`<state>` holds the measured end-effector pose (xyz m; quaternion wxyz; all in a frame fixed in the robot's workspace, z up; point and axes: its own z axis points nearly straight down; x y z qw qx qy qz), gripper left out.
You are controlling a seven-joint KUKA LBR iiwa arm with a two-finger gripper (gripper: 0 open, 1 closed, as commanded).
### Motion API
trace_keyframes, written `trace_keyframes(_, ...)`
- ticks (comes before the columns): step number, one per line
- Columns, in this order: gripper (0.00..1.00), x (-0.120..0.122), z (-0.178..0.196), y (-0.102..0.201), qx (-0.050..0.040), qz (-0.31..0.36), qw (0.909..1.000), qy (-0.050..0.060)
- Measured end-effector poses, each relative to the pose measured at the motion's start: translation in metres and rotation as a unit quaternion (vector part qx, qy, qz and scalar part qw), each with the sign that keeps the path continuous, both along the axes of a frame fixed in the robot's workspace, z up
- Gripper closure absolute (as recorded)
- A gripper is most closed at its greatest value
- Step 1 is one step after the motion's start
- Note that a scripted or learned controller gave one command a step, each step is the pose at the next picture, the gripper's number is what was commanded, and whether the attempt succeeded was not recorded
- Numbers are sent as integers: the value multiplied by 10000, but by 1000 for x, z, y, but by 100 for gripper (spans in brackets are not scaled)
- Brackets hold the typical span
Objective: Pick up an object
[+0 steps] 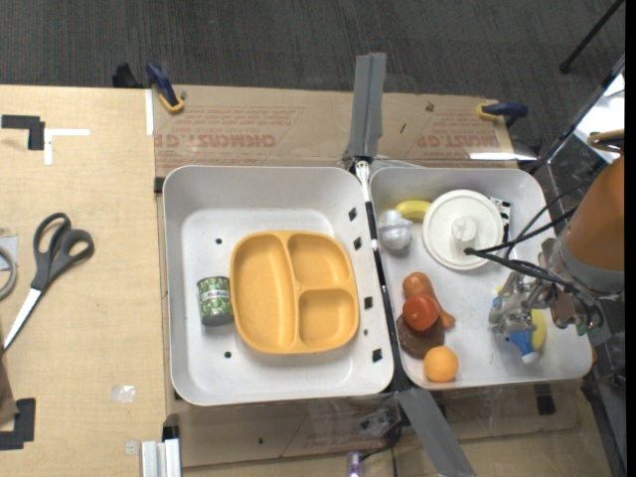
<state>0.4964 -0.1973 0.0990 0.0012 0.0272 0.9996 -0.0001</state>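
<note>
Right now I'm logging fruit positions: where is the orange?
The orange sits at the right bin's front edge, just below the brown disc.

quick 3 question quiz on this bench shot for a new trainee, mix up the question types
1. True or false: the yellow divided tray lies in the left bin.
2. What stands just left of the tray? A) an orange B) a small green can C) a white lid
3. Fill in: the gripper is low over the ____ bin, near its right side.

Key
1. True.
2. B, the green can stands beside the tray. The orange and the white lid are in the right bin.
3. Right. It hangs above a small blue and yellow thing; whether it grips anything cannot be told.
</note>
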Motion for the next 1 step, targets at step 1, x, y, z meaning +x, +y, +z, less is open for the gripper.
trace_keyframes(1,0,0,0,0,1,1,10000,1)
